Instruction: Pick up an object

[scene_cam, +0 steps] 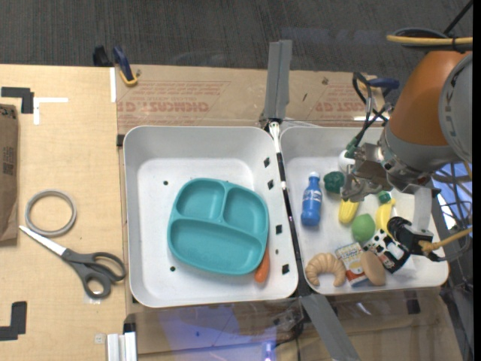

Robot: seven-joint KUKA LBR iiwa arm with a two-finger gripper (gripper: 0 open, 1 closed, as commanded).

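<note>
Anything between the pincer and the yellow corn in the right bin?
Nothing visible. The pincer hangs in the right bin just above the corn, with no object between them. Close neighbours that could get bumped: the dark green piece to the left, the green ball and the banana to the right.

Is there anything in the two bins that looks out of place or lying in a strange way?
One thing: a carrot lies wedged between the teal divided plate and the left bin's wall, partly under the plate's rim. In the right bin the toy foods lie crowded together.
</note>
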